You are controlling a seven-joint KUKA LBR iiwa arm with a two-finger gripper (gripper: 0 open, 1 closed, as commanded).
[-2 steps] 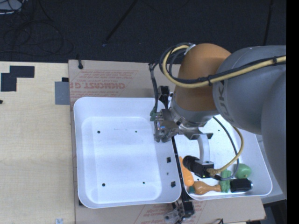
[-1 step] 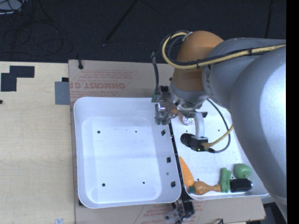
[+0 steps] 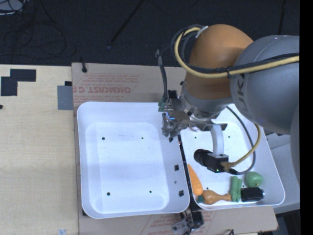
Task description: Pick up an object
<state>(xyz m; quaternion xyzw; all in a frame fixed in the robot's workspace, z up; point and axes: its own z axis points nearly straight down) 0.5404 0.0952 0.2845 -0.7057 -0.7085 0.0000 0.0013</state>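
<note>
My gripper [image 3: 170,130] hangs under the grey and orange wrist, at the left edge of the right bin [image 3: 274,180], right by the divider between the two bins. Several small things lie in that bin's near corner, well in front of the gripper. They are an orange carrot [image 3: 194,179], a tan-orange piece [image 3: 215,197], a long green piece [image 3: 236,188], a round green piece [image 3: 254,179] and a black block [image 3: 252,194]. I see nothing between the gripper and these things.
The left bin [image 3: 88,131] lies beside the right one, white and shallow. Both rest on a cardboard sheet [image 3: 117,82] on the wooden bench. The arm's bulk covers the far half of the right bin.
</note>
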